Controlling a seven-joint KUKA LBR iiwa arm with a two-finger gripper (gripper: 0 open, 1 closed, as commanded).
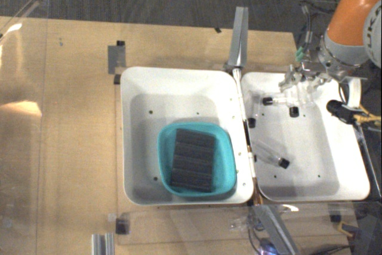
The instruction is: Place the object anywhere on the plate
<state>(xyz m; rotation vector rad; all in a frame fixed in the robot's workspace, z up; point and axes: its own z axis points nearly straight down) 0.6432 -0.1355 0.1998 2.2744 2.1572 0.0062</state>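
Observation:
A teal plate lies in the left bin, toward its front. A dark grey ribbed block lies flat on the plate, near its middle. My gripper hangs over the back part of the right bin, well to the right of the plate. Its two pale fingers end in black tips that stand apart, open, with nothing between them. The orange band of the arm shows above it at the upper right.
A small clear tube with a black end lies on the floor of the right bin. A grey upright post stands behind the wall where the bins meet. Cables hang along the right bin's right side.

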